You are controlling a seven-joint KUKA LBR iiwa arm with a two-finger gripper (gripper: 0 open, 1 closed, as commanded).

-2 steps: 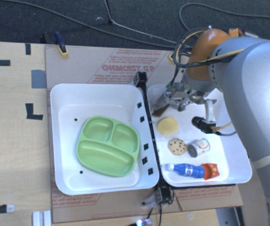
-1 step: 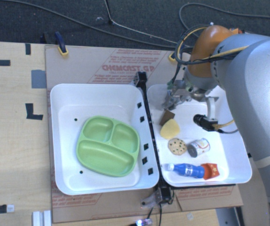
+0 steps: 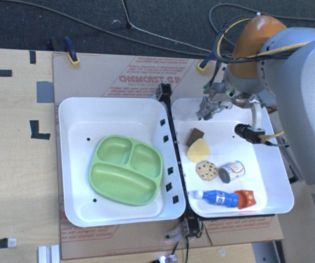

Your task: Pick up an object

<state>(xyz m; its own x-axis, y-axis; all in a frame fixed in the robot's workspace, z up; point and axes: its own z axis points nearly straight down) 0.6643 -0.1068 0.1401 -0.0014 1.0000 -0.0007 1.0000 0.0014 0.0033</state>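
End effector (image 3: 208,109) hangs over the right bin's (image 3: 267,171) upper edge, grip state unclear; cookie (image 3: 206,170), can (image 3: 232,171) and bottle (image 3: 221,198) lie lower in the frame.

Right bin (image 3: 267,199): brown block (image 3: 195,136), yellow wedge (image 3: 198,150), cookie (image 3: 206,171), small can (image 3: 232,171) on side, blue bottle (image 3: 220,198) lying flat.

Red print runs across the brown cardboard sheet (image 3: 141,75) beneath the 2 bins, near its far edge, but the big line is only partly legible: it seems to begin "CHEM" and the rest blurs out, with smaller red lines above and below too fine to read. More red lettering shows on the cardboard's near edge, also unreadable. The blue bottle (image 3: 219,198) and small can (image 3: 232,171) in the right bin (image 3: 267,163) carry labels too small to make out.
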